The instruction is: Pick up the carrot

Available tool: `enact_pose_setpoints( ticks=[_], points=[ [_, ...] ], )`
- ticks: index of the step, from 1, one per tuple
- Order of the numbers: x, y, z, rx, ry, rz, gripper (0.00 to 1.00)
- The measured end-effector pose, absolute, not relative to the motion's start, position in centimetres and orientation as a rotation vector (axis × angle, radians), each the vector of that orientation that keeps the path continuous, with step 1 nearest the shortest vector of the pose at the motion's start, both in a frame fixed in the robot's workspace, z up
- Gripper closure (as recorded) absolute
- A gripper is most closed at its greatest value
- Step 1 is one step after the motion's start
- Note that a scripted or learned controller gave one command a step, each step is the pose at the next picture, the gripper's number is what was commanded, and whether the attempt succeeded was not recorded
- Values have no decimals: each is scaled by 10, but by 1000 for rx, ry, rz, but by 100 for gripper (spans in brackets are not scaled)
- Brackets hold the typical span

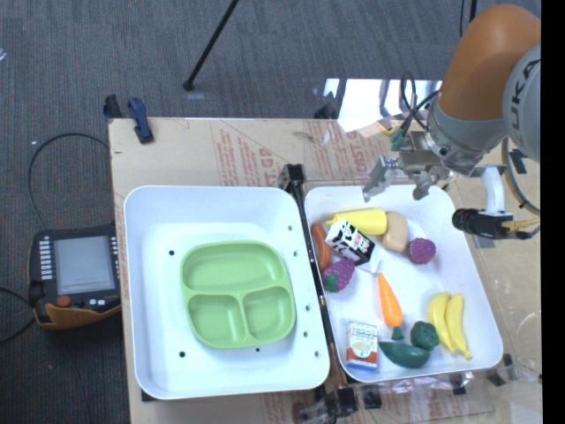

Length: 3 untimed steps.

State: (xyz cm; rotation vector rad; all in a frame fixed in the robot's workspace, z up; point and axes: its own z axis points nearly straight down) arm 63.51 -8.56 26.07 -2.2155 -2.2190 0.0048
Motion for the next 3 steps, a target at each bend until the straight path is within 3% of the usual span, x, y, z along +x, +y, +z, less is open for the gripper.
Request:
enact_pose_setpoints(
  ticks=[1, 2, 3],
  points=[
    [619, -137, 128, -2307, -2139, -4, 0],
    [586, -131, 85, -1870, -2521, -1, 0],
    [538, -94, 86, -1668, -2661, 4, 0]
  ],
)
